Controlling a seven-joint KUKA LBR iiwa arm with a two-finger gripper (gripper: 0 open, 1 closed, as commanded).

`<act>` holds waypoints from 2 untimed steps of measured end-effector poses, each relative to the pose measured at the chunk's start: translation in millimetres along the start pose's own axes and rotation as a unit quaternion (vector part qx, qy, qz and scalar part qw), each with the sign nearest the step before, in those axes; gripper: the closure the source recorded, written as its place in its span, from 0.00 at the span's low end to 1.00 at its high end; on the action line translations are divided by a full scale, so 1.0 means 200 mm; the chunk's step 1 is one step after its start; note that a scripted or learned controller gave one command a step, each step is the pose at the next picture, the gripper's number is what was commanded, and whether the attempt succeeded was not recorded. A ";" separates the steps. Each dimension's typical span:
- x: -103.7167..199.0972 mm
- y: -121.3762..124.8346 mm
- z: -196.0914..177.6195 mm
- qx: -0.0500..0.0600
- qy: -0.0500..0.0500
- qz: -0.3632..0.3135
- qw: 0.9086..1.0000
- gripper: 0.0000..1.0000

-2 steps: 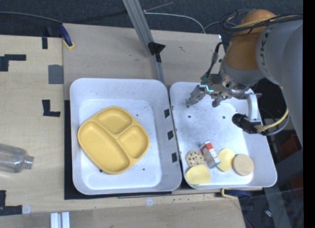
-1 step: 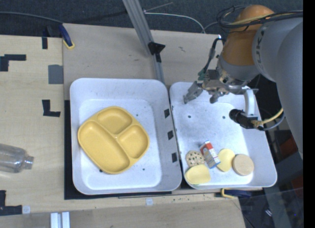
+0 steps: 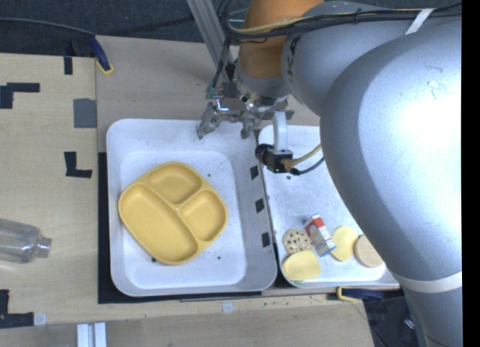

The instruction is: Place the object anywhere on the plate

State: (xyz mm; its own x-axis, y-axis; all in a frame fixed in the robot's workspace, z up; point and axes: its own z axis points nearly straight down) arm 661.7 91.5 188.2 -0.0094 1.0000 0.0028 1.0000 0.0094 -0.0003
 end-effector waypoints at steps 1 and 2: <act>-0.03 0.00 -0.05 0.001 -0.003 0.003 1.000 1.00; 0.12 0.05 -0.60 -0.004 0.000 0.003 1.000 1.00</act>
